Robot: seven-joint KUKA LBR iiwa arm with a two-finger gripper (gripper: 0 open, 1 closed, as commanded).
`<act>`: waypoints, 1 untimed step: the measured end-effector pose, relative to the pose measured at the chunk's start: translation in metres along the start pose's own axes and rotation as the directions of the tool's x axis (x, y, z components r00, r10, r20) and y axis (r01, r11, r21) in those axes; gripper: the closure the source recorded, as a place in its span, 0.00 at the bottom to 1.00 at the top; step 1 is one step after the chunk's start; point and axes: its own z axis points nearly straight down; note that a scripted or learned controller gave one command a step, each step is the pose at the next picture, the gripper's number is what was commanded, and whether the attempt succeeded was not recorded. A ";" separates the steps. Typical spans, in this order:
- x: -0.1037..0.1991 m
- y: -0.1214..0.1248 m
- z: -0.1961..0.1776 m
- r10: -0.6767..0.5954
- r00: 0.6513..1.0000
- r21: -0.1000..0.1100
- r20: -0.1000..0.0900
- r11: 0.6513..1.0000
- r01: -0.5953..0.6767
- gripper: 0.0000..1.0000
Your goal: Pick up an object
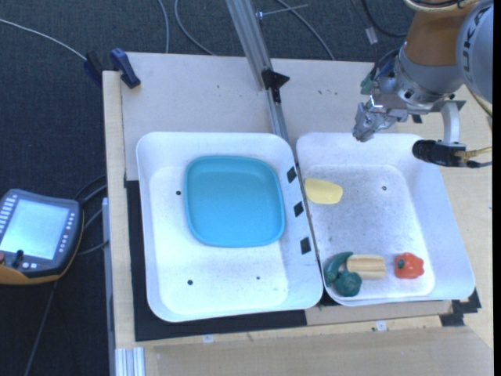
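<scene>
Two white bins sit side by side on the bench (196,92). Inside the left bin (156,288) lies a blue plate (235,200). Inside the right bin (450,233) lie a yellow piece (323,191) near the left wall, plus a green vegetable (342,273), a tan block (365,266) and a red tomato (408,265) along the front. Above the right bin's far rim hangs the claw (365,127), carrying nothing; whether it is spread or pressed together cannot be told.

Even, bright overhead light, slightly cool cast. White bins (156,280) run near blown-out, rims glaring at 6 and 9 o'clock. Shadows soft and short. Arm (442,37) at 1 o'clock slightly soft, maybe motion blur. Mild compression fuzz; dark floor (47,116) at 9 o'clock holds little detail.
</scene>
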 end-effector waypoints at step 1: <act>0.042 -0.033 -0.011 -0.003 1.000 0.002 -0.001 1.000 0.003 1.00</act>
